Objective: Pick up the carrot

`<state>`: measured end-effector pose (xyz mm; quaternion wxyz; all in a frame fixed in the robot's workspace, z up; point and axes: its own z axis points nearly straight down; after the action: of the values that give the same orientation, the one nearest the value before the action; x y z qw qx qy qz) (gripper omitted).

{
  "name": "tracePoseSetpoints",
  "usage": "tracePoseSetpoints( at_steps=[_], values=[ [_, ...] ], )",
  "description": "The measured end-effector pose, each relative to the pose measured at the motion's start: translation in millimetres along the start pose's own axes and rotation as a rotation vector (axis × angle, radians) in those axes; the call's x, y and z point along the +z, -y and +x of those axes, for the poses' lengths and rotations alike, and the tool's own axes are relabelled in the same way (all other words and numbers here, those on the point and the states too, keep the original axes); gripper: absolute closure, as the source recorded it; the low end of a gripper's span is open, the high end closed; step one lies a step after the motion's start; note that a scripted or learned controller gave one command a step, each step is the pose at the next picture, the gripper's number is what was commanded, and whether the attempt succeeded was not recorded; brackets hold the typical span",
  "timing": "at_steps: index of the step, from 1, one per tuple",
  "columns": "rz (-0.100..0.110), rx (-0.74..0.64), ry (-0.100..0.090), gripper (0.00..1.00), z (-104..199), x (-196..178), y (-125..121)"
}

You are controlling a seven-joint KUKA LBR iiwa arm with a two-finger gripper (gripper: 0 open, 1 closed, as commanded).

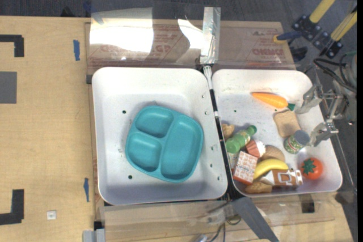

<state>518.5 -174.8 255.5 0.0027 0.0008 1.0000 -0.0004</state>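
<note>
1. Starting at the left, I see the left bin (108, 85), which holds one teal divided plate (164, 143) with three compartments, lying a little tilted; it is well apart from the carrot.
2. Moving right past the seam between the bins, I reach the right bin (238, 81), where the carrot (269, 100) lies flat in the upper part, its orange body pointing left and its green stub to the right. It touches nothing else that I can make out.
3. Below and left of the carrot, a green bottle (239, 140) lies tilted near the seam.
4. Below the carrot, near the bottom rim, sit a small red-and-white box (245, 166) and a banana (271, 166), close together in a crowded heap.
5. Just below and right of the carrot lies a tan slice of bread (286, 122), and below that a small can (294, 143) with a green label.
6. Well below and right of the carrot, a red tomato (311, 168) sits in the bin's lower right corner.
7. Right of the carrot, at the bin's right rim, the gripper (319, 116) hangs with its two metal fingers spread apart, gripping nothing, one beside the carrot's green end and the other near the can.
</note>
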Motion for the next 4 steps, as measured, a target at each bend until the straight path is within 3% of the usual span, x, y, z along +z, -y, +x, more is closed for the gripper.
tracePoseSetpoints(
  at_steps=[1, 2, 3, 4],
  values=[
    [0.002, -0.014, 0.007, 0.00, 1.7, 135.3, -4.4],
    [0.003, -0.003, 0.015, 0.00, -64.8, 158.8, 5.5],
    [0.003, -0.030, 0.009, 0.00, -95.2, 166.5, -77.3],
    [0.004, -0.032, 0.024, 1.00, -99.4, 151.6, -78.6]
  ],
)
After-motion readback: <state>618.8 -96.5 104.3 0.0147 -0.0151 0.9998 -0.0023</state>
